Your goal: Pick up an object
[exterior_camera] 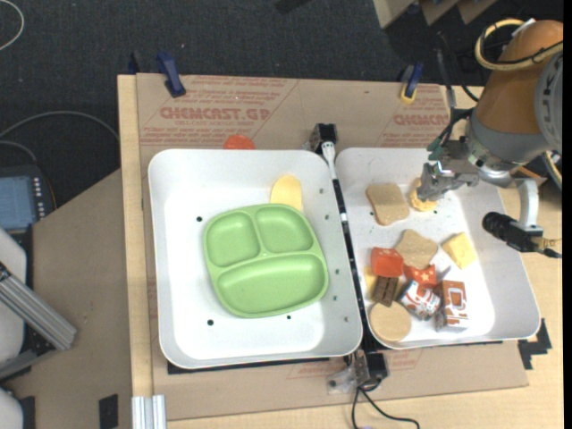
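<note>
The hand (427, 189) hangs low near the right bin's (509, 324) far edge, beside a bread slice (388, 203); its grip cannot be told.

In the right bin (500, 324) we see the loose objects: a tan bread slice (388, 203) lying flat near the top, another tan slice (416, 249) mid-bin, a yellow cheese wedge (460, 250) just beside it, a red piece (387, 262), a brown bar (384, 289), red-and-white wrappers (438, 300), and a round tan cookie (391, 323) at the bottom.
</note>
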Robot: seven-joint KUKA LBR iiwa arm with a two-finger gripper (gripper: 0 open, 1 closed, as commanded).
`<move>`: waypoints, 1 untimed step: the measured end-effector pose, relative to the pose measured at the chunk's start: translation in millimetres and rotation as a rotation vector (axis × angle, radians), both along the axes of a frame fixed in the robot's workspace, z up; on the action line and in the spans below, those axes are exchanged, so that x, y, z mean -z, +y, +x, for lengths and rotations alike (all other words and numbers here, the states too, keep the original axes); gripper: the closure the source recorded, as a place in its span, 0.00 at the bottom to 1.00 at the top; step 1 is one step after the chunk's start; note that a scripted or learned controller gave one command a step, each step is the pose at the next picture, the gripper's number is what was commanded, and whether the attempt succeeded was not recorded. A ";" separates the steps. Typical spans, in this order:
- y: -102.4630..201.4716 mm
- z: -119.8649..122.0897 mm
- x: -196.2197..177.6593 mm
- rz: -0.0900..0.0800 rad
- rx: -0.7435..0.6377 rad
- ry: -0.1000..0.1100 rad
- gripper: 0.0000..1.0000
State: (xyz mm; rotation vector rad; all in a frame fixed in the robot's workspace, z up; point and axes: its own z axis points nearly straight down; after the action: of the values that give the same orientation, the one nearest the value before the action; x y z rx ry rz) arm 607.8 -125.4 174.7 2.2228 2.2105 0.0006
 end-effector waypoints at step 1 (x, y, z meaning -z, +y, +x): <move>5.1 -1.4 -0.4 0.003 -0.005 0.003 0.00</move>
State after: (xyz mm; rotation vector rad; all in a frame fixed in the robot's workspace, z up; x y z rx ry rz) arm 606.5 -120.4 175.1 2.2204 2.2194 0.0004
